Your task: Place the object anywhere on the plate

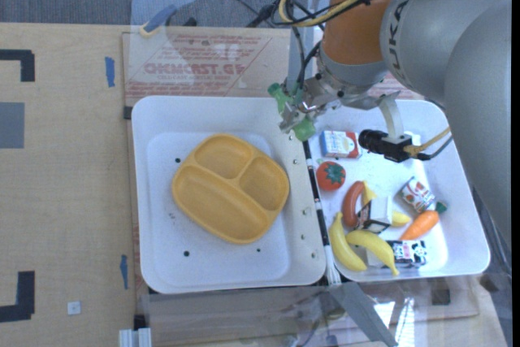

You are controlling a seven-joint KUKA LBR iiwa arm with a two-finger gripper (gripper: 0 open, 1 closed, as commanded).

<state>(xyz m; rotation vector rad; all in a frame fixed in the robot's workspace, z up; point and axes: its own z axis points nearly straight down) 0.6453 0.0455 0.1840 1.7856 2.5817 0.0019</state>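
The plate [231, 188] lies bare in the left bin [154, 256]. The end effector [296, 114] hangs above the bins' divide, apparently gripping a small green object [304, 128]; placing remains.

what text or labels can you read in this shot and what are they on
"KU": grey arm, letters partly cut off.
Red print on the clear sheet behind the left bin: blurred, unreadable.
Small cartons in the right bin: print too small to read.
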